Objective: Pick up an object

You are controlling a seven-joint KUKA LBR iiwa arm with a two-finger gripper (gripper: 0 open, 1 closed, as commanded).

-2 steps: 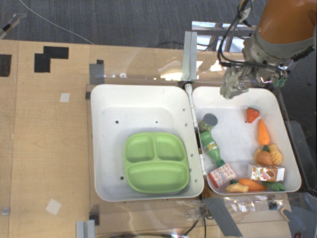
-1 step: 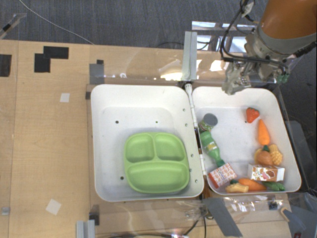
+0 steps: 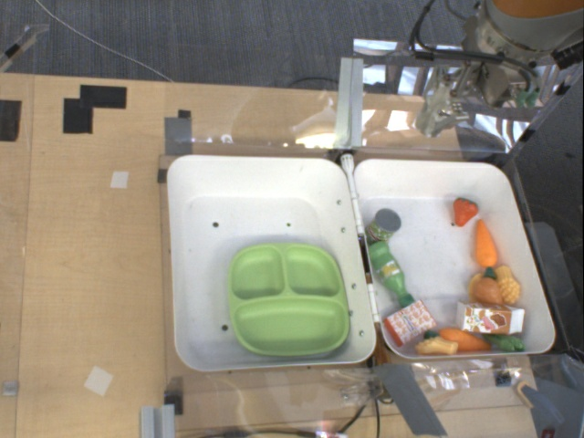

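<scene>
The camera view shows your gripper (image 3: pixel 444 108) parked high beyond the far rim of the right bin (image 3: pixel 429 173), carrying nothing; whether it is spread or closed cannot be told from this slant. Everything you might pick lies in that right bin. A green bottle (image 3: pixel 387 265) rests on its side against the divider, cap end toward a grey disc (image 3: pixel 387 220). A red strawberry (image 3: pixel 465 211) sits near the far right wall, with an orange carrot (image 3: pixel 484 243) just beside it, well apart from the rest. The near corner is crowded: a red-and-white box (image 3: pixel 410 321), a small carton (image 3: pixel 491 318), a yellow-orange fruit cluster (image 3: pixel 495 287) and another carrot (image 3: pixel 455 341) lie touching or nearly so. The left bin (image 3: pixel 196 199) bears a green divided plate (image 3: pixel 288 299).

You would likely do best aiming at the strawberry or the lone carrot, since each has bare floor around it. Come down centred, align the jaws across the carrot's narrow width, and keep off the wall. Avoid the near pile, where a neighbour may get pinched or nudged.
</scene>
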